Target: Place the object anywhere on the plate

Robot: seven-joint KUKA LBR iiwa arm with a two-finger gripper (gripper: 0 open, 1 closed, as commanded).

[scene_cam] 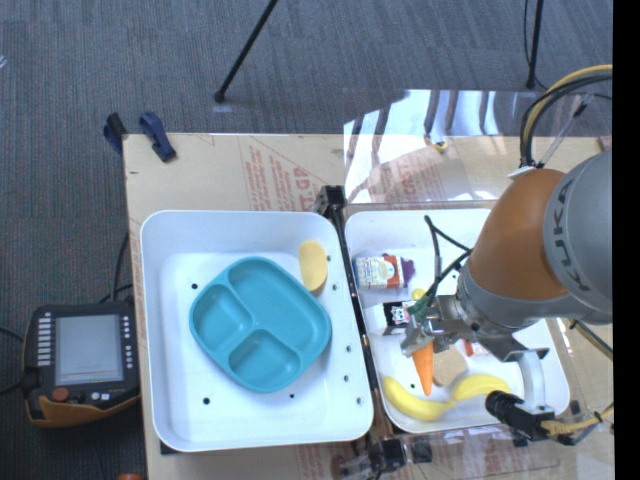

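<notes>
Blue divided plate (260, 323) sits mid left bin (160, 268), nothing on it; a yellow potato-like piece (313, 265) lies just off its far right rim. Gripper (425, 333) is low in the right bin (455, 220), right over the carrot (424, 368); whether it grips, can't tell. Bananas (415, 401) and a small carton (378, 270) crowd close. Risks, as I read it: carrot slips on lift, or the gripper snags a banana because items touch.
</notes>
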